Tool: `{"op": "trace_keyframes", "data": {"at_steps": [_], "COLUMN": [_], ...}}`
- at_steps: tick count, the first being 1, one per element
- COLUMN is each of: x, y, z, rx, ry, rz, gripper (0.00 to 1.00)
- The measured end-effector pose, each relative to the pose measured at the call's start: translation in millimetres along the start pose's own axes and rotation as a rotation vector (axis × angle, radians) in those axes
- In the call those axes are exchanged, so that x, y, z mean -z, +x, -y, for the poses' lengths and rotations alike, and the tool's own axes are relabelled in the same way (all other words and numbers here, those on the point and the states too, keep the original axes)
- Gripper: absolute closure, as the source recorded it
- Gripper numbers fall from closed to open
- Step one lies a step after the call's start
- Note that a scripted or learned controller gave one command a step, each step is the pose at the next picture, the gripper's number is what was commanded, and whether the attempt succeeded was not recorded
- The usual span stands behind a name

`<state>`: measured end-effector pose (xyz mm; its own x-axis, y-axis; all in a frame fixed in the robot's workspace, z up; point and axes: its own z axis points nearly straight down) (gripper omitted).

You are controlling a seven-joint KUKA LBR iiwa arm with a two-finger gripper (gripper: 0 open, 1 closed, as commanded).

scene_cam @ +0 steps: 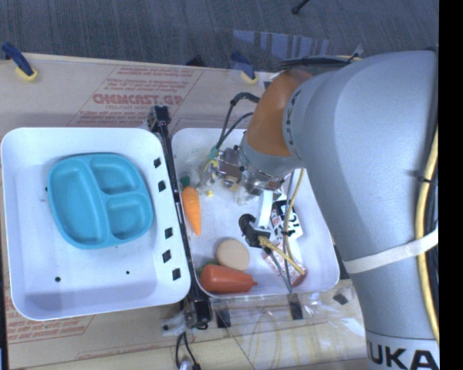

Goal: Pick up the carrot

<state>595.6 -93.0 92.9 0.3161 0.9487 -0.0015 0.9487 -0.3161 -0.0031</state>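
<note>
Watching remotely, I saw the carrot (190,209) by the left wall of the right bin (191,149), long axis pointing away from me, just left of the gripper (238,176); whether spread or pinched, I couldn't tell.

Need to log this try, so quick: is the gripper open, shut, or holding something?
Gripper: cannot be told from this view. The carrot lies apart from it, by the left wall of the right bin.
</note>
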Motion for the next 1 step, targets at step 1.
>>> {"op": "trace_keyframes", "data": {"at_steps": [1], "x": [9.7], "y": [1.3], "z": [0.0], "rx": [0.005], "ry": [0.003], "rz": [-0.001], "gripper": [1.00]}}
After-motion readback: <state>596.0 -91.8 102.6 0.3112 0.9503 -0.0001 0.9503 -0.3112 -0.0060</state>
